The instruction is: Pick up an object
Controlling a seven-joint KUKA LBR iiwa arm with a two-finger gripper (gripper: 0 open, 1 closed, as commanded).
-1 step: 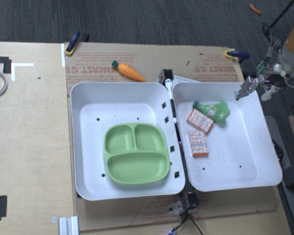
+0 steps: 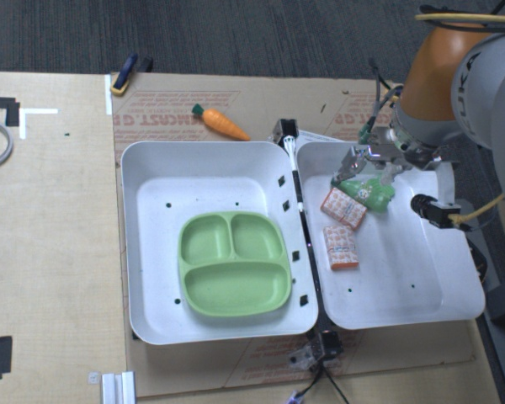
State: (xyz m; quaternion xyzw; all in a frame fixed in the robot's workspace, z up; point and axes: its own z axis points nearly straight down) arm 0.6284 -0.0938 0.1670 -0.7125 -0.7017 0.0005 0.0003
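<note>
**Green packet under the tool, grip not sure**

Green packet (image 2: 372,193) is the thing the arm goes for, I judge; it lies in the right bin (image 2: 421,297), near the far wall, directly below the tool (image 2: 364,160).

Nearest to me, in the left bin (image 2: 143,251), sits a green divided plate (image 2: 234,263), smooth hard plastic with three shallow compartments and rounded corners. Both bins are white, shallow, matte, with small holes in the floor.

Further in, in the right bin, lie two small flat cartons: one (image 2: 341,247) near the bin's middle, the other (image 2: 344,208) tilted and touching the green packet. Both are printed red and white, stiff paper with sharp edges.

The green packet looks soft, glossy and crumpled, like a filled foil bag. The tool is at it, but whether its fingers are apart or closed I cannot tell.

What may go wrong: slippery foil can slide out of a pinch, and the touching carton may be pushed or dragged along. The bin wall is also close.

Beyond the bins, on the bench, lies a toy carrot (image 2: 222,123), orange, smooth, tapered.
</note>
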